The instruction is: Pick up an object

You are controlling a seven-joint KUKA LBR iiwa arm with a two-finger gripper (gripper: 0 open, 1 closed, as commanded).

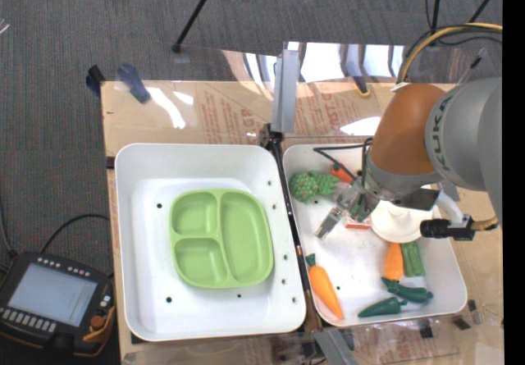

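Reaching in from the right of the frame, the grey arm with its orange band (414,130) hangs over the right-hand shallow white bin (456,277). Its two-finger gripper (328,226) points down and left at the bin's middle-left floor — the fingers look slightly parted, with bare white floor between them and nothing in their hold.

Toys in this bin: a green bumpy broccoli-like piece (310,185) in the upper left corner, near the gripper but apart from it; a long orange plastic carrot with a green top (325,289) along the lower left wall; a dark green pepper-shaped piece (382,306) at the lower edge; a second dark green pod (408,291) just above it; a short orange carrot (394,262) beside a green ridged stick (413,257). A white round dish (399,224) sits partly under the wrist.

Left-hand white bin (139,273) — holds a light green three-compartment plastic plate (221,238), lying flat at centre.
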